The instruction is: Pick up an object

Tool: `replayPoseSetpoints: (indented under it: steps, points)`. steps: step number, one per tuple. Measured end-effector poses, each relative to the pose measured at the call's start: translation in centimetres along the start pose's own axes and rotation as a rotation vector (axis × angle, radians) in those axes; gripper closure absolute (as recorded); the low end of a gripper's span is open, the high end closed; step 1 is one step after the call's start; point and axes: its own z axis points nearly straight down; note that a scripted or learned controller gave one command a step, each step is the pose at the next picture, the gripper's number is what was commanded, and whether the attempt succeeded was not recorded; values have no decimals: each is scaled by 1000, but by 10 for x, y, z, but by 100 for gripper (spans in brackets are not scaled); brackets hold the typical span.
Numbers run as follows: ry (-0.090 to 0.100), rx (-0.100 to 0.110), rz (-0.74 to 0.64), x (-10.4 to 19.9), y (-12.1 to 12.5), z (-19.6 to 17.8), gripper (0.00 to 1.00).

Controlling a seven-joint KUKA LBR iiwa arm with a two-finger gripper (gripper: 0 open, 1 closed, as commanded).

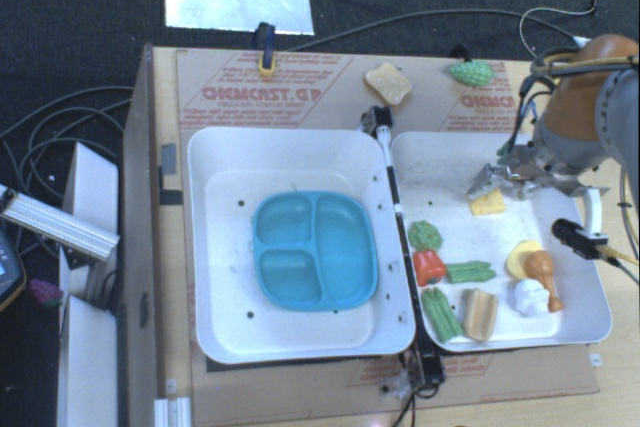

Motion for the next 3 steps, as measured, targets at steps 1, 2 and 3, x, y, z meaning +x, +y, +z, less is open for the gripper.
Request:
replayPoseSetpoints:
  steps: [1,2,3]
  points:
    - [-4,-13,-2,-2,4,-17,100]
    - [-4,-11,-1,-1,4,-16,0]
    - [0,-2,0,-5,1,-1,0]
